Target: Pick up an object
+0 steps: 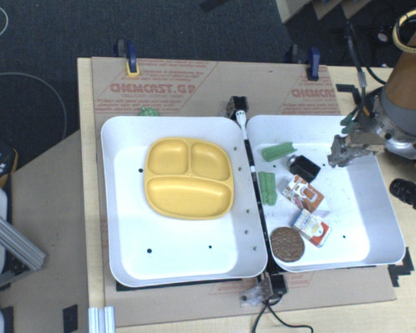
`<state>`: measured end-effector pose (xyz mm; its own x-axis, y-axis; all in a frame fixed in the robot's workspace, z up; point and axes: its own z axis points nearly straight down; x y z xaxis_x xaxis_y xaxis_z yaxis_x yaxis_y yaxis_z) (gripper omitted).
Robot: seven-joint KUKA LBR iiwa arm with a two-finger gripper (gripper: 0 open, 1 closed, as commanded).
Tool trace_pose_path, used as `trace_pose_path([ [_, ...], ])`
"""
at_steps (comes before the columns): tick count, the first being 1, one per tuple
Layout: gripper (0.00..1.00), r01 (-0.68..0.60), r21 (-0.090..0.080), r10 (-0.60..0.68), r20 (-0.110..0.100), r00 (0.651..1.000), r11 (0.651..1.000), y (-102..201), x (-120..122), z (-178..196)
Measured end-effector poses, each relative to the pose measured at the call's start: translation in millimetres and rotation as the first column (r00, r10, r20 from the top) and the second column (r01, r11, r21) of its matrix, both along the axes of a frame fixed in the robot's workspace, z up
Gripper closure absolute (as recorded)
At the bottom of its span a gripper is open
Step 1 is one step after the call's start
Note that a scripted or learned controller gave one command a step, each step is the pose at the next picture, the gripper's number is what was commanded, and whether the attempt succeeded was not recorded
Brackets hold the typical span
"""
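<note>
Left bin (125, 186): yellow divided plate (189, 177) sits centred, likely a drop-off spot. Right bin (374, 207) collects the loose pickables: brown disc (287, 243) at its near-left corner, two snack packets (306, 194), green blocks (267, 187) along its left wall, black box (304, 167) mid-bin. Gripper (341, 155) hovers near the far-right edge, just beside the black box; open or closed, cannot tell.

The right bin (374, 207) has open floor along its right side. Its left part is crowded: two green pieces (267, 186), a black block (304, 167), two packets (304, 193) and a brown disc (288, 243).
</note>
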<state>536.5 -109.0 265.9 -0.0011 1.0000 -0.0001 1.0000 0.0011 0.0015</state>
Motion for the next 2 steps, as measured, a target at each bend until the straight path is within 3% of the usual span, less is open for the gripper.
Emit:
trace_pose_path([
  [1,1.0,-0.001,0.003,0.001,-0.01,1.0,1.0,36,-38,-36],
  [2,1.0,-0.004,0.004,0.004,-0.005,1.0,1.0,91,-58,-25],
])
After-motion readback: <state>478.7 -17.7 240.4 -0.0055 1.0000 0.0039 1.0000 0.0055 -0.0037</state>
